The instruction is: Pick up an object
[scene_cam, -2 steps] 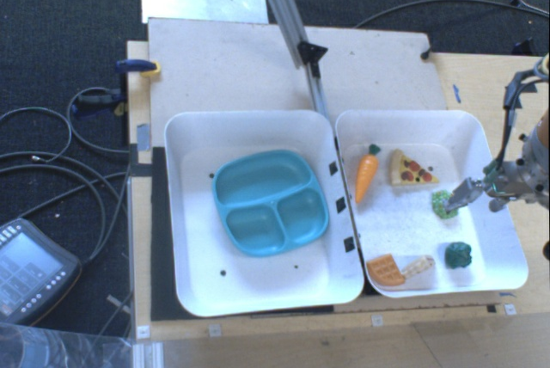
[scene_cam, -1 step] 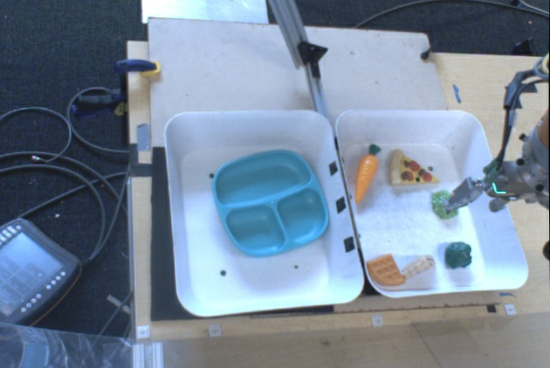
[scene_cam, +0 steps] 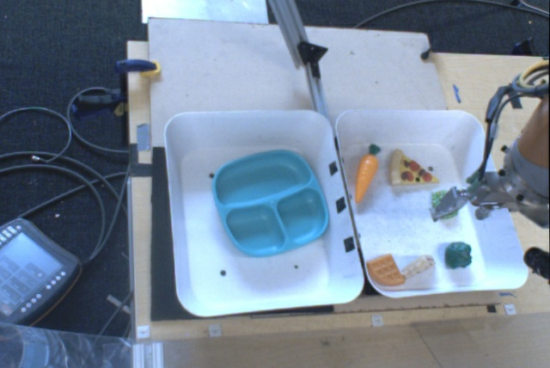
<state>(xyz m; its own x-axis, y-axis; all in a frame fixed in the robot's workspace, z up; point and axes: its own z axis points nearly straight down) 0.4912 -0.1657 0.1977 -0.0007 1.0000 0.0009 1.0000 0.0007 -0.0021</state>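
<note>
Bench: two white bins are borne side by side.
Left bin: a blue divided plate is held.
Right bin: toy carrot at 10 o'clock, pizza slice at 12, broccoli at 5.
Gripper: at 3 o'clock, closed on a green object.

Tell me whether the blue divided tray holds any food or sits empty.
Empty. The blue tray in the left bin shows bare compartments; the carrot and pizza slice lie in the right bin.

Dark carpet surrounds the pale wooden table. Black cables loop on the floor at left, near a grey pendant.
</note>
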